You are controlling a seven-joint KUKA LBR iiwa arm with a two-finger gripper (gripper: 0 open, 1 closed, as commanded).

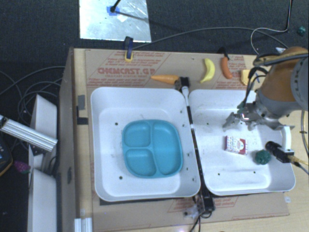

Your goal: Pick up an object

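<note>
Nothing is lifted yet: the tool [240,117], its grip state impossible to tell, hangs at right of frame above the red-and-white packet [235,144] lying in the right bin [212,178].

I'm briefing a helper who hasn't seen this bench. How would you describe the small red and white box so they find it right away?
Look at the right-hand white bin. The small red and white box lies flat on its floor, below the gripper. Its neighbour to the right is a dark green lump; the box alone is rectangular, red and white.
</note>
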